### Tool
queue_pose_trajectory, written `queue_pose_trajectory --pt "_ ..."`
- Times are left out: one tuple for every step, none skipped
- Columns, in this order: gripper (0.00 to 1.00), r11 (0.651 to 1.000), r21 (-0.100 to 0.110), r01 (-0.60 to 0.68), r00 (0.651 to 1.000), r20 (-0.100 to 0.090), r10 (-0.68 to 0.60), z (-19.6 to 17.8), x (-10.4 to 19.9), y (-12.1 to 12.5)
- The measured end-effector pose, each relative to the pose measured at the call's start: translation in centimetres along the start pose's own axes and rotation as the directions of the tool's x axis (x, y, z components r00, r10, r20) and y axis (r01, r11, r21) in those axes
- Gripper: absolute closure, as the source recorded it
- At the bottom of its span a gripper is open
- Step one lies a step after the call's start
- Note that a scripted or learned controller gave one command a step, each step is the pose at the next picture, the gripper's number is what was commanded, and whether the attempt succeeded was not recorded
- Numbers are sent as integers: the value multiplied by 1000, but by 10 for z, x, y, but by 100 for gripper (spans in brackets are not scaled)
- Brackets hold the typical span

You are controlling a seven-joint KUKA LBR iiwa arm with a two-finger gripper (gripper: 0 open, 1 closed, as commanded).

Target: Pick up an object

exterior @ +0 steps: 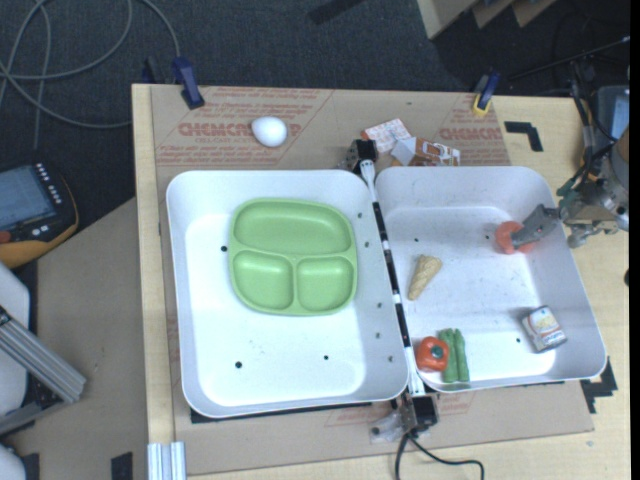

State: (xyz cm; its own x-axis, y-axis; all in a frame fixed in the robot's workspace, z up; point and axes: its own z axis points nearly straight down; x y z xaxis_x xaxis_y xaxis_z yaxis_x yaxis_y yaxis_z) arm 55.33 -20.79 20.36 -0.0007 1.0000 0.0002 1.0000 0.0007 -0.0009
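The right bin (560,368) is sitting beside the left bin (200,368), and their edges are touching in the middle. At the near edge of the right bin, a red and green toy vegetable (445,355) is lying by the corner closest to the left bin. A small box (542,328) is lying toward the near right side of the right bin. A pale cone (424,275) is lying near the middle, close to the left bin. Farther back, on the right side, the gripper (527,232) is reaching in and touching a red ball (509,237), but I cannot tell if it is squeezing it. In the left bin a green tray (294,256) is lying flat. Behind the left bin, a white egg (268,130) is resting on the cardboard (330,113)
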Motion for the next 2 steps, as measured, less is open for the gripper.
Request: queue_pose_trajectory --pt "0 1000 -1 0 1000 1 0 60 -16 44" --pt "0 1000 -3 1 1000 2 -1 52 -3 53"
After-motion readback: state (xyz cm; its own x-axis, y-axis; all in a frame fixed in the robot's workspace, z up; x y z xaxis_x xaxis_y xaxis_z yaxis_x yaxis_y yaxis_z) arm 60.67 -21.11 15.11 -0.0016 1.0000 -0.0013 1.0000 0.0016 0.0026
